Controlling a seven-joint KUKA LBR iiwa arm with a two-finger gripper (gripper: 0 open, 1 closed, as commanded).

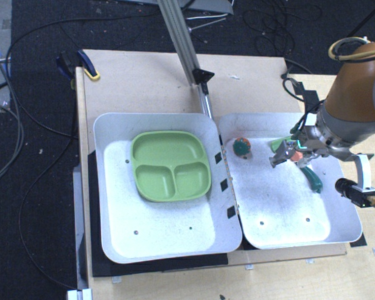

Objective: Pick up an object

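Overhead, a grey arm [353, 105] with an orange band reaches from the right over the right bin [287, 224], one of two shallow white trays sitting side by side on a pale wooden bench [144, 86]. Its gripper [287, 155] hangs low over the upper part of that bin, above a small cluster of objects; the fingers are too blurred against the clutter to show whether they are open or closed, or whether anything sits between them.

Just under the gripper lie a small orange-red piece [296, 156] and a light green piece [275, 145], both partly hidden by the metal of the wrist. A teal, elongated object [313, 179], tapered like a handle, lies slantwise just below and to the right of them on the bin floor. Near the bin's upper left corner, apart from the cluster, sits a small round toy [241, 146], teal-green with an orange top.

The left bin [112, 230] holds a pale green plate [172, 165], smooth plastic by the look of it, rounded-square and moulded into three compartments: one wide section across the top and two smaller ones below. Both bins have a matt, faintly speckled white floor with rounded corners and a few dark dots. Black clips [225, 183] mark the seam where the two bins meet.

A ribbed aluminium pole [178, 30] slants down from the top of the frame to the bins' shared edge. Dark cables [31, 36] trail across the black floor around the bench. No readable writing or brand marks are visible.
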